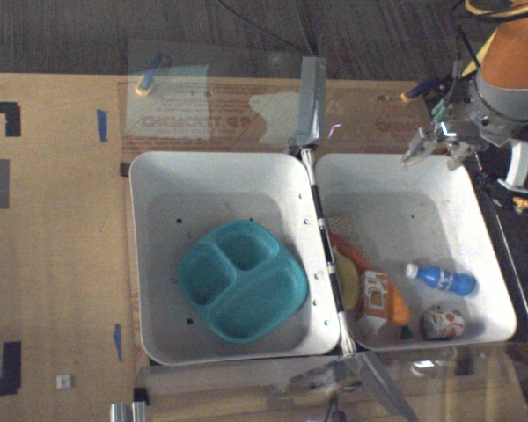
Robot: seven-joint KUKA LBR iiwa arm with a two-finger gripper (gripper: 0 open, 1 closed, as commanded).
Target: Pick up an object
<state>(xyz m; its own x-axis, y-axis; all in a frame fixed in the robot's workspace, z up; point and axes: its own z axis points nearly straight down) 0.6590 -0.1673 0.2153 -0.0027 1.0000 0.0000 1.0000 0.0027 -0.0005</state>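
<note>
1. Arm (510, 60) sits at the upper right, grey with its orange band, wrist hanging over the far right corner of the right bin (475, 205).
2. Gripper (437, 148) is above the bin's back rim, well apart from everything lying in the bin. The jaws look spread, two pale tips splayed outward with nothing between them.
3. Right bin contents, all along the near side: a blue bottle (443, 279) with a white cap lying on its side; a small rounded can (443, 323) near the front right corner; an orange and white carton (377, 297) beside the divider; a yellow item (346, 275) and an orange one (354, 251) against the left wall, shapes hard to make out.
4. Left bin (158, 200) holds a teal divided plate (242, 280), lying flat toward the near side, three compartments facing up.
5. The surface (53, 236) is bare brown board with blue tape marks and black corner marks.
6. Step in hand, by my reading: approach. Nothing is gripped and no object is singled out yet.
7. Likely candidates are the bottle and the can; both lie apart from their neighbours, with room around them for the jaws.
8. Next move calls for travel toward the near side of the bin, then a descent with the jaws straddling the narrow width of the chosen object.
9. Risk: bottle and can are both round and may roll away as the jaws close. The clutter by the divider looks harder to grip cleanly.
</note>
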